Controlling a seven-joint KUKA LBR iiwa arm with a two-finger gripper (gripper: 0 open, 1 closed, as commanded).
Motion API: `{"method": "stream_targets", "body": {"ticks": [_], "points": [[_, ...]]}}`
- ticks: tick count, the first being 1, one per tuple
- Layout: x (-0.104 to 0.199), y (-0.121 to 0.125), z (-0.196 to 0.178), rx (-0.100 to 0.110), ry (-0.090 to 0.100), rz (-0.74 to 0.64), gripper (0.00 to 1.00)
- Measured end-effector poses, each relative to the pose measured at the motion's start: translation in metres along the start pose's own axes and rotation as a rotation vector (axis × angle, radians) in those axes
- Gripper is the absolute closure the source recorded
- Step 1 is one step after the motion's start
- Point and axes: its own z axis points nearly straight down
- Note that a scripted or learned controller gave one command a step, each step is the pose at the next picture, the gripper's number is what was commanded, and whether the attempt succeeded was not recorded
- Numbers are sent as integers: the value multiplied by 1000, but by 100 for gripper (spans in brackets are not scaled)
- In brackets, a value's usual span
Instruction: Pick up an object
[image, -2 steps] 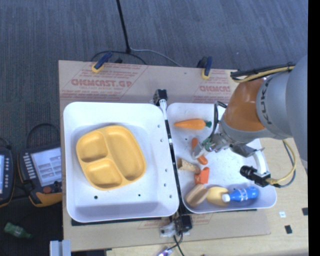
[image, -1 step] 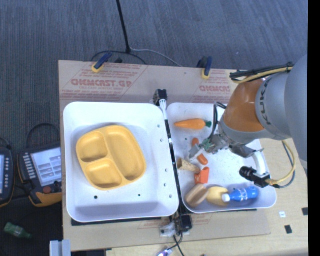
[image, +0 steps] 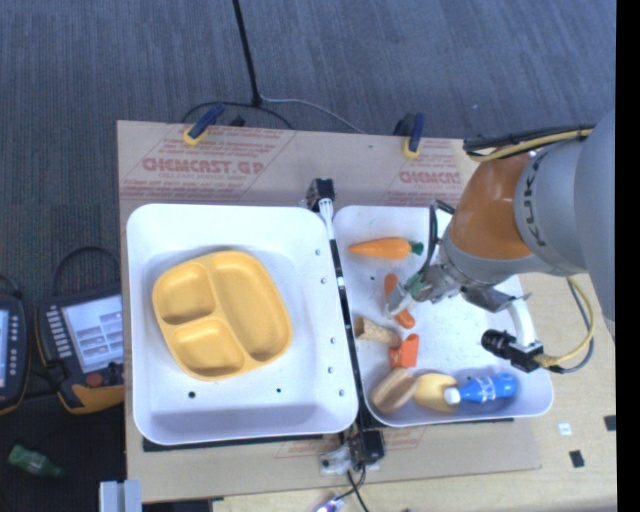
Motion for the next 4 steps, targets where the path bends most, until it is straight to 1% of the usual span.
{"method": "stream_targets", "body": {"ticks": [1,2,3,4], "points": [[0,0,0,0,0,0,0],[4,-6,11,-5,1,308,0],[3,-6,0,-4,0,310,100],[17,-44,7,-15,-7,240,100]]}}
